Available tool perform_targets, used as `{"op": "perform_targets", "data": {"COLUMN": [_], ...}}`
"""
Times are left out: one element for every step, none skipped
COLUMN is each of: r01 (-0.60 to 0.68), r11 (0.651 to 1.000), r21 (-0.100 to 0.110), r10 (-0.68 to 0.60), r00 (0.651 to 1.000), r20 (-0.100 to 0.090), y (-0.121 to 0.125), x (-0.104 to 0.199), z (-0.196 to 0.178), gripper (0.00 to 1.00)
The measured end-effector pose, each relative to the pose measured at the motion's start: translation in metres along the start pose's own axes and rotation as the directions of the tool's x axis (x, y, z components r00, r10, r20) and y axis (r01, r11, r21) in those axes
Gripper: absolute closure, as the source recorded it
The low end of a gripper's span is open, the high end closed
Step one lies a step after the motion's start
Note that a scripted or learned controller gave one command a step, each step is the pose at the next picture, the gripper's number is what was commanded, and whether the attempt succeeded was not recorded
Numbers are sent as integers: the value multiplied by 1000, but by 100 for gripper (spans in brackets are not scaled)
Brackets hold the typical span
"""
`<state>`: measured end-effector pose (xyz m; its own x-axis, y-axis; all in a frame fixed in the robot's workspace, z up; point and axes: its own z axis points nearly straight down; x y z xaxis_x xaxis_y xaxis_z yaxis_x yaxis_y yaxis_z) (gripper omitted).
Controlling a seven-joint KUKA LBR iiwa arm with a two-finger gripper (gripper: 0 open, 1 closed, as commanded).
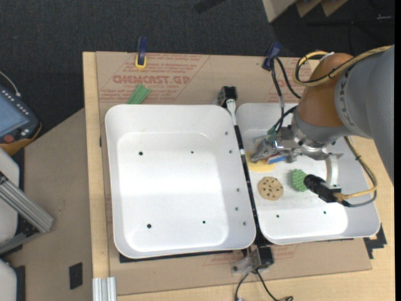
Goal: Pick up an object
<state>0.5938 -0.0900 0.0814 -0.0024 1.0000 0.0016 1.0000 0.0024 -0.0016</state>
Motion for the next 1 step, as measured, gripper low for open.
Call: {"op": "perform_targets", "data": {"r01": [-2], "r11": [1000], "r21": [-12], "r10": [2], "r00": [1000], "r20": [6], "y": [51], "x": [-44], "z": [-75], "gripper": [0]}}
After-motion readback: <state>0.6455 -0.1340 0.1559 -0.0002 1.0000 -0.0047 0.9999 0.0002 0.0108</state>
